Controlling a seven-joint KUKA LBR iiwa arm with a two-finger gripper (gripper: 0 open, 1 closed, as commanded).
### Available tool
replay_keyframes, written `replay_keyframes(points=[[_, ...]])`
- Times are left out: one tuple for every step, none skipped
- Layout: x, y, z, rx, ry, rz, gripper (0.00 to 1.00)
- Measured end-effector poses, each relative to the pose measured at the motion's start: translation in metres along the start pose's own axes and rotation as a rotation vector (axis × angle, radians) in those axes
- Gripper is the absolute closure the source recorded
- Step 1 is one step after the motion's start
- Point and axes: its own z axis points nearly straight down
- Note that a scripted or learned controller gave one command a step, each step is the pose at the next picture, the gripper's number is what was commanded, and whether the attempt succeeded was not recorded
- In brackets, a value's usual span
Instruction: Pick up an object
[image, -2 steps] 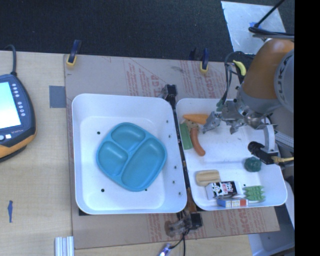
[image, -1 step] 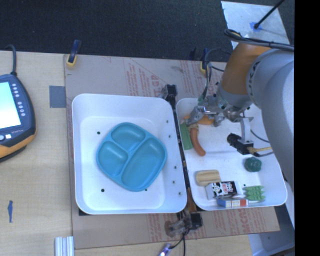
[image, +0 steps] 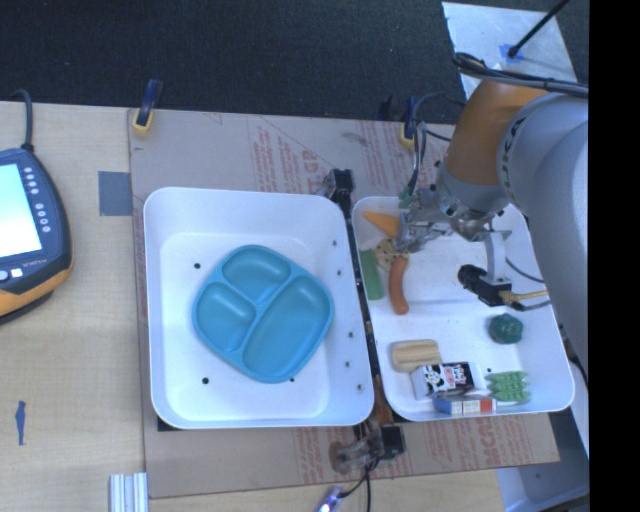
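The claw (image: 410, 240) hangs low over the far left corner of the right bin (image: 440, 318), right at the upper end of an orange-brown toy sausage (image: 398, 287), which I take to be the likeliest thing to pick. Whether the claw is open or closed I cannot tell, since the wrist crowds over its working end. The sausage lies flat on the bin floor, lengthwise toward the camera with a slight bend. It is just beside a green strip (image: 372, 273) that rests along the bin's left wall, and close below an orange wedge (image: 378, 221). It looks like moulded play food (so probably hollow, light and fairly stiff), with a smooth rounded skin that could roll or squirt out of a pinch placed off-centre. The better hold, by my reckoning, is across its narrow width near the middle, where the sides run most nearly parallel; a grip at the tapering tip would tend to slide off. The green strip leaves little room on that side, so the descent would need to be square or it may catch both pieces. A tan bread roll (image: 415, 353) and a small cow-patterned carton (image: 445, 378) lie well apart, nearer the camera. A blue divided plate (image: 262, 312) sits in the left bin (image: 180, 260) on the surface (image: 80, 350).
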Motion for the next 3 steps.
replay_keyframes(points=[[-0.035, -0.062, 0.008, -0.001, -0.001, 0.003, 1.0], [0.007, -0.093, -0.089, -0.003, 0.001, 0.003, 1.0], [0.007, -0.094, -0.088, -0.002, 0.0, 0.004, 0.0]])
